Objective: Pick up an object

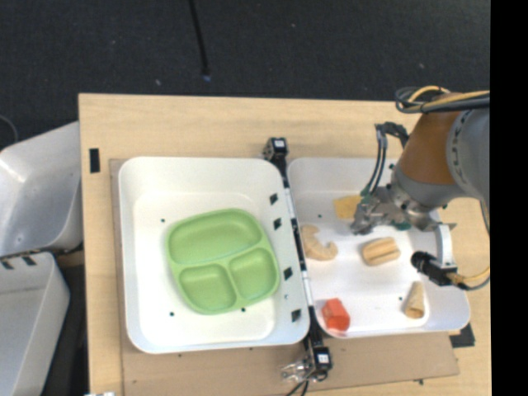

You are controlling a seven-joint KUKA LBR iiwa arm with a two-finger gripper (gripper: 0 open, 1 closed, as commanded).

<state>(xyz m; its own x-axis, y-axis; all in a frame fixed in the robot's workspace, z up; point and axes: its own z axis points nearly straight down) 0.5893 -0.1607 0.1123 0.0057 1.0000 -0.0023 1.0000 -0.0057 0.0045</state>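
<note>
The right bin (375,312) holds several small objects. A yellow piece (346,207) lies near its middle, a tan curved piece (317,245) at its left, a tan cylinder (380,251) in the middle, a red block (335,315) at the front left and a tan cone (414,300) at the front right. My gripper (368,219) comes in from the right and hangs low over the bin, just right of the yellow piece and above the tan cylinder. I see nothing held between its fingers.
The left bin (140,304) holds a green divided tray (221,259). A black divider with clips (289,229) runs between the bins. The arm's grey body with its orange band (433,151) covers the right bin's far right corner. A white box (37,196) stands off the bench at left.
</note>
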